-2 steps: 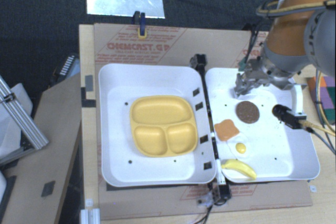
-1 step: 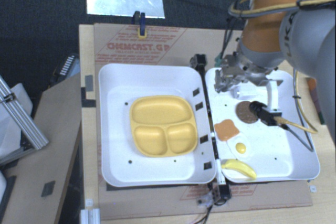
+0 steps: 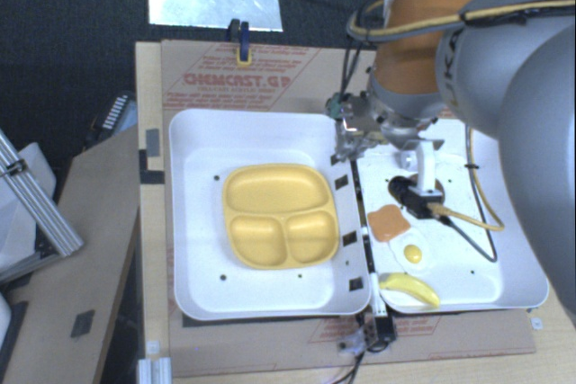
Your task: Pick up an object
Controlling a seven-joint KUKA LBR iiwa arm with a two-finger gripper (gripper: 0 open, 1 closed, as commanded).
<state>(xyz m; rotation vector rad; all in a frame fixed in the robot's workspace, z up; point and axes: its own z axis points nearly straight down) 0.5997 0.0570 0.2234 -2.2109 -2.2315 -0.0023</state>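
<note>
In the right bin [image 3: 486, 279] lie three toy foods near its front left corner: a flat orange-brown slice [image 3: 389, 222], a fried egg [image 3: 412, 254] just in front of it, and a yellow banana [image 3: 409, 289] by the front wall. My gripper [image 3: 346, 135] hangs over the wall between the two bins, toward the back, above and behind the orange-brown slice. I see nothing held in it. The arm's bulk hides the back of the right bin.
A yellow three-compartment plate [image 3: 274, 216] lies in the middle of the left bin [image 3: 193, 193]. The grey arm with its orange band [image 3: 423, 22] covers the upper right. A yellow cable [image 3: 472, 220] trails across the right bin's floor.
</note>
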